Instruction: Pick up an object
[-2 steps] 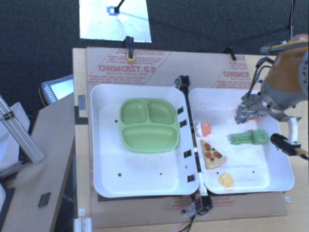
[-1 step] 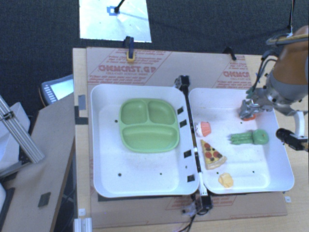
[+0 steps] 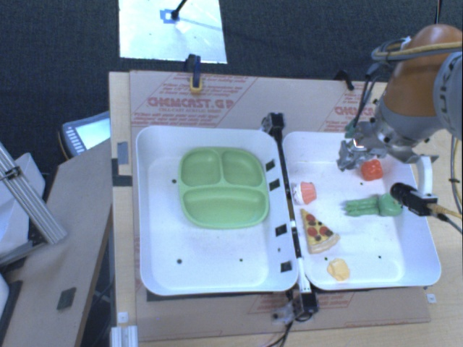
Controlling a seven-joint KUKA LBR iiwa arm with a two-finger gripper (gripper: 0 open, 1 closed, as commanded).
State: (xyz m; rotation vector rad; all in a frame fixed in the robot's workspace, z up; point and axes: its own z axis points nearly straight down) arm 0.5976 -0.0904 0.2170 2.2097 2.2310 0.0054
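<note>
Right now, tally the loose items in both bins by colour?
Green: 2, divided plate, broccoli-like toy
Orange-red: 2, toy by the gripper, small piece near the divider
Yellow: 1, lump
Multicolour: 1, pizza slice
Total: 6

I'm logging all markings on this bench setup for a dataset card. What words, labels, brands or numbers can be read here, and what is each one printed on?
"CHEMCAST GP", red print, mirrored, on the protective sheet under the bins, behind the left bin.
More red print of the same kind on the sheet behind the right bin: partly hidden by the arm, too blurred to read.
Nothing legible on the green divided plate or the toy foods.
</note>
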